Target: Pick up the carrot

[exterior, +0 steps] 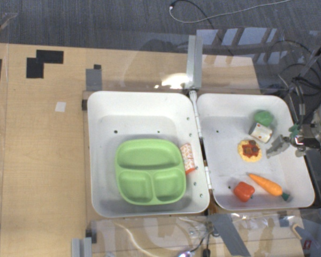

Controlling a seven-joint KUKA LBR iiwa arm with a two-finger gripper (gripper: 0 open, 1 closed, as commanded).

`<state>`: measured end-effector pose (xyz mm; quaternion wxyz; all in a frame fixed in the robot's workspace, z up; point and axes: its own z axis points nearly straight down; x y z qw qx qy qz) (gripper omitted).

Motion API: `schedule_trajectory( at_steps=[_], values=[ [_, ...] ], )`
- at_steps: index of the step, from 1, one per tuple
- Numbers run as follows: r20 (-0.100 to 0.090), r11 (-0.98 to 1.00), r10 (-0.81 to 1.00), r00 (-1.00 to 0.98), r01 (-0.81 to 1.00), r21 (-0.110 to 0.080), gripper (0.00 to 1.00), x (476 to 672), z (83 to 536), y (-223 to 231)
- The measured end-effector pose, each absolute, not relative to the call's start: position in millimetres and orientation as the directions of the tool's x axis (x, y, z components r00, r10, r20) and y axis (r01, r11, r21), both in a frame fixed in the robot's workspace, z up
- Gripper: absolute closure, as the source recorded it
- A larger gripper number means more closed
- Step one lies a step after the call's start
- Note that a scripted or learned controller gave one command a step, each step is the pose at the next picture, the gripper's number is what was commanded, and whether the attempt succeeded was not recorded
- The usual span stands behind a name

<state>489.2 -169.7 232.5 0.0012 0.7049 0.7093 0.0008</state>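
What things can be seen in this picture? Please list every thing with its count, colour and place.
bins: two, white, side by side on the bench
plate: one, green, three compartments, left bin
packet: one, white and orange-red, left bin, at the plate's right edge
carrot: one, orange, right bin, near front
pepper: one, red, left of the carrot
pizza: one, yellow with red topping, right bin middle
green and white toy: one, right bin, back
gripper: one, grey, right of the pizza
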Motion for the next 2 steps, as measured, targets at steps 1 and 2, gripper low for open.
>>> schedule_trajectory(
  at_steps=[1,2],
  values=[
    [-0.002,0.348,0.937,-0.348,0.937,0.004,0.00,488.2,218,-172],
    [-0.012,0.418,0.908,-0.418,0.908,0.015,0.00,492.5,91,-166]
  ],
)
